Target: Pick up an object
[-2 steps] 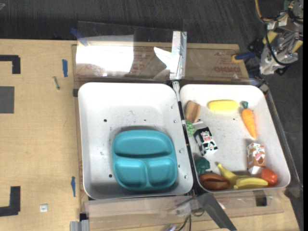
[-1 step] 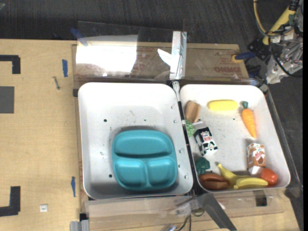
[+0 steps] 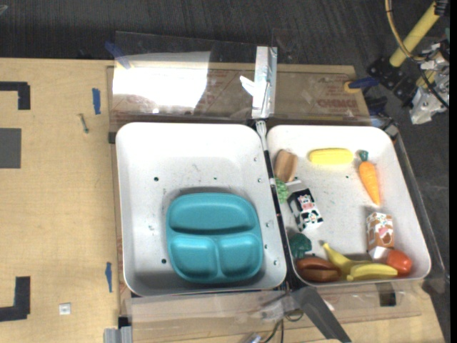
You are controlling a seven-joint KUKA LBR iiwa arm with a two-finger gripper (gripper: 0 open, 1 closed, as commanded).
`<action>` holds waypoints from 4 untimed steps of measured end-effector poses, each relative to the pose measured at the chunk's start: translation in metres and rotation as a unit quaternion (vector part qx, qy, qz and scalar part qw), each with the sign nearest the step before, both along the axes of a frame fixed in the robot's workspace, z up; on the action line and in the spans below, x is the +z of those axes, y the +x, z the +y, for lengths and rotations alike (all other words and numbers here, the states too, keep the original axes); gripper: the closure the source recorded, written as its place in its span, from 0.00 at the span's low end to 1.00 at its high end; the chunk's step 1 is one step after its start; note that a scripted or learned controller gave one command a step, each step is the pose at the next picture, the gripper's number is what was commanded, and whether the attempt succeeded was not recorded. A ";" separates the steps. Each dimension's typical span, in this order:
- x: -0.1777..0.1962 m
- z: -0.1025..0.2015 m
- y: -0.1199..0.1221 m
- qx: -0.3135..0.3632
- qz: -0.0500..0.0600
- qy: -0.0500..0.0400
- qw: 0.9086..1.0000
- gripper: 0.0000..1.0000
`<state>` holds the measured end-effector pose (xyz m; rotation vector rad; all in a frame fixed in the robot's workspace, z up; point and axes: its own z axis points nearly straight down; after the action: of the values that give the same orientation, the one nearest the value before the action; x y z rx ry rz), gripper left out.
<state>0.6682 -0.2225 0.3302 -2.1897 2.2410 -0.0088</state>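
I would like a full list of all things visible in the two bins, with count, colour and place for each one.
left white bin: 1, white, left half of bench
teal plastic divided tray: 1, teal, left bin, near front
right white bin: 1, white, right half
yellow oblong toy: 1, yellow, right bin, back
orange toy carrot: 1, orange with green top, back right
brown bread-shaped toy: 1, brown, back left
black-and-white carton: 1, middle left
yellow toy banana: 1, yellow, front
red toy tomato: 1, red, front right corner

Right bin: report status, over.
Right bin loaded: carrot, banana, milk carton among toys. Nothing lifted. Teal tray in left bin.
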 end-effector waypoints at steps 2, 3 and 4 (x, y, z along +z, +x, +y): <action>-0.013 0.009 -0.001 0.198 0.003 0.000 0.980 1.00; -0.002 0.012 0.000 0.349 0.000 -0.003 0.937 1.00; -0.001 0.016 0.000 0.460 0.000 -0.004 0.888 1.00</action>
<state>0.6685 -0.2061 0.3296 -2.9787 0.9826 -0.0104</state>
